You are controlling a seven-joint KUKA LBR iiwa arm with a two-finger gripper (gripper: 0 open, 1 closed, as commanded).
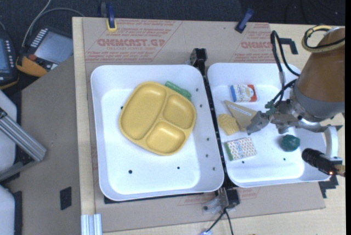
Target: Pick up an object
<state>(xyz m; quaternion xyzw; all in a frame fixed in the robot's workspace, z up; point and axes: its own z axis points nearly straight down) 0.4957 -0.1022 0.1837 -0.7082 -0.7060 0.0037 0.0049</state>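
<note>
Low, gripper [258, 123] over right bin [263, 173]

A brown board-topped counter [164, 36], printed with red lettering, is seen from above. Two shallow white bins are set side by side on it, nearly touching: the left bin [109, 162] and the right bin [263, 173]. Black brackets [198, 56] are fixed at the seam between the bins, at the far and near ends. The counter's far edge is gripped by a yellow clamp [111, 23] and a blue clamp [244, 20].
</note>
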